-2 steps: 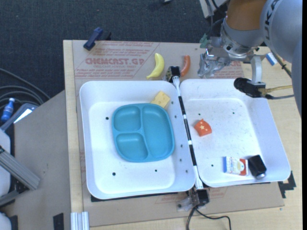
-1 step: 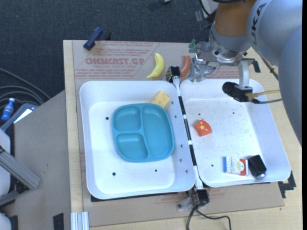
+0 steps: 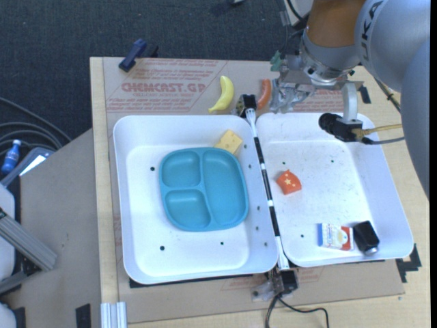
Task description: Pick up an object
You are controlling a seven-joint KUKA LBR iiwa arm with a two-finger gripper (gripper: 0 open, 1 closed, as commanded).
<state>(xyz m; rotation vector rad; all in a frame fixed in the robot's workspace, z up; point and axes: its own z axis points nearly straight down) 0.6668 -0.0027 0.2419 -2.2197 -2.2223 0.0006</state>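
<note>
The gripper [image 3: 285, 100], whose opening cannot be told, is seen at the right bin's [image 3: 382, 183] far rim, an orange block [image 3: 289, 182] lying below it.

Left bin [image 3: 136, 203]: smooth white plastic, soft sheen, speckled with a few dark dots. Inside it, a blue divided plate [image 3: 203, 188], matt plastic look, and touching the plate's far corner a yellow block [image 3: 230, 142], porous like sponge or foam.

Right bin [image 3: 382, 183], beside the left bin: same white plastic, dusted with fine specks.

Beyond the left bin's far rim: banana [image 3: 222, 94], glossy yellow plastic look.

Table [image 3: 109, 183] under both bins: pale matt board, printed red lettering.

Arm [image 3: 382, 19]: smooth grey casing, satin orange band.
</note>
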